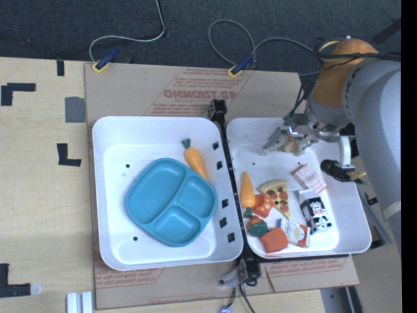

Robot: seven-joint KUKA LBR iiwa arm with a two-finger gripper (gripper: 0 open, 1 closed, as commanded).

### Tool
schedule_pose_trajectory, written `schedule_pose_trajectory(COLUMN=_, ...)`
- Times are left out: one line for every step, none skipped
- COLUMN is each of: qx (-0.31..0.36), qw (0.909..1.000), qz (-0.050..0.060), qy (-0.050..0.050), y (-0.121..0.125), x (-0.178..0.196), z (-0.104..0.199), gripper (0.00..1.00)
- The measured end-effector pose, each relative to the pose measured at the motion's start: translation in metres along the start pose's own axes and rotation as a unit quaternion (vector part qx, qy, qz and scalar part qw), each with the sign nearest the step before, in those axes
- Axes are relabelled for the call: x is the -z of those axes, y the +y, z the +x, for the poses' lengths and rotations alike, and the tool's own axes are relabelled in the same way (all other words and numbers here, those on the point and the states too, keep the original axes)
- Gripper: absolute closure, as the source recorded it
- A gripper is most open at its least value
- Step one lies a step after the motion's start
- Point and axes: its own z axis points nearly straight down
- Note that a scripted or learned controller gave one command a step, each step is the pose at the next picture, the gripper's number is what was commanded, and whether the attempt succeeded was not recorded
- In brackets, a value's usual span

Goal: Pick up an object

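Currently the pincer (pixel 281 142) hangs over the far part of the right bin (pixel 352 240), fingers spread wide, gripping nothing; toy food (pixel 264 207) lies nearer

Plate (pixel 171 202) in left bin (pixel 104 175) (carrot (pixel 194 162) beside).

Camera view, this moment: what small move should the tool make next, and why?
Probably a short move toward the near end of the right bin and then down: the tool sits over the bin's bare far end, with nothing seen between its fingers, while the toy carrot, pizza slice and other items lie clustered nearer the camera.
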Motion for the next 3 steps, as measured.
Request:
schedule_pose_trajectory(qx=0.001, qw=0.9999, qz=-0.011, qy=-0.004, y=-0.053, x=0.043, z=-0.03, gripper=0.0)
schedule_pose_trajectory(qx=0.002, qw=0.9997, qz=-0.023, qy=-0.008, y=-0.136, x=0.006, z=-0.009, gripper=0.0)
schedule_pose_trajectory(qx=0.0, qw=0.9996, qz=-0.025, qy=-0.01, y=-0.136, x=0.006, z=0.051, gripper=0.0)
